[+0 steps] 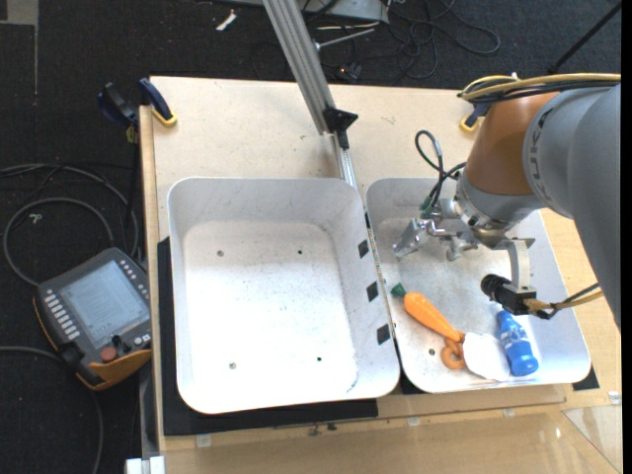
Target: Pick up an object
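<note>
The gripper [427,237] hangs over the right bin [553,363], above the carrot [431,314] (jaw state unclear), seemingly lining up a pick.

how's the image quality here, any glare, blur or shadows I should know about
Camera view: even overhead light, the white bins bright without blown-out glare; soft shadows under the arm and beside the carrot; the gripper looks slightly smeared, so its details are hard to read; the bottle is fairly sharp.
</note>
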`<state>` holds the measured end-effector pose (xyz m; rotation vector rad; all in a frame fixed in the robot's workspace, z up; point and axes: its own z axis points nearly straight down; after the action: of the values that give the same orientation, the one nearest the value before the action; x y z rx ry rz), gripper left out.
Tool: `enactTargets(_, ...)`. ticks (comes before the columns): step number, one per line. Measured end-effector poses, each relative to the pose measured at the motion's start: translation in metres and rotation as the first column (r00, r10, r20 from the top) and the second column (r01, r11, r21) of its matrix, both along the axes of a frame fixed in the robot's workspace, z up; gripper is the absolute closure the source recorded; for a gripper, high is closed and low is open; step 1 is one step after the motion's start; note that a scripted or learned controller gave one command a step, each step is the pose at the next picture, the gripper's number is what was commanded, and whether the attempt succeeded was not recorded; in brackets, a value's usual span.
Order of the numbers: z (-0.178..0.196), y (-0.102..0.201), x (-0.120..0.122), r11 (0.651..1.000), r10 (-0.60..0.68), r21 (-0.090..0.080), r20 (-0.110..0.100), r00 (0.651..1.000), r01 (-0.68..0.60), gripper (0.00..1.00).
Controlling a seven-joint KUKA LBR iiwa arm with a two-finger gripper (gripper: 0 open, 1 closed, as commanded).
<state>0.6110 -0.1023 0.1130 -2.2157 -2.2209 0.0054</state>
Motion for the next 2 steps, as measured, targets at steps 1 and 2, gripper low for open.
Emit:
enactTargets(1, -0.019, 0.001, 0.0, 1.0, -0.002, -0.001, 0.003, 1.0, 0.003, 0.0)
enactTargets(2, -0.008, 0.0, 0.001, 1.0, -0.003, -0.001, 0.006, 1.0, 0.003, 1.0)
